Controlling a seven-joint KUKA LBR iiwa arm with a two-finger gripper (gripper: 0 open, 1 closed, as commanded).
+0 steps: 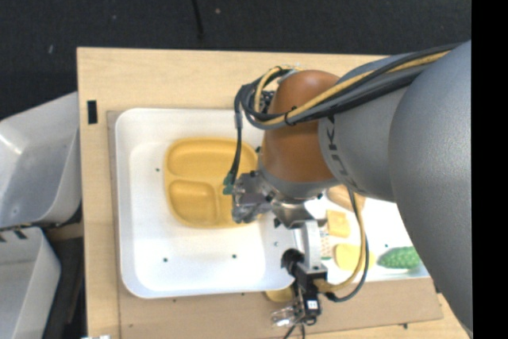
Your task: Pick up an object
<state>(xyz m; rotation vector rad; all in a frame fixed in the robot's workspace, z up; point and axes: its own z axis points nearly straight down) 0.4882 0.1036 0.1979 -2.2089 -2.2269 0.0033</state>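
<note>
The arm hides most of the right-hand bin, and how the jaws stand below the wrist cannot be told. Left of the jaws, the yellow divided tray loses its right edge under the wrist. Right of them, a yellow piece and a green object peek out, half covered. The arm runs out of frame at right.
</note>
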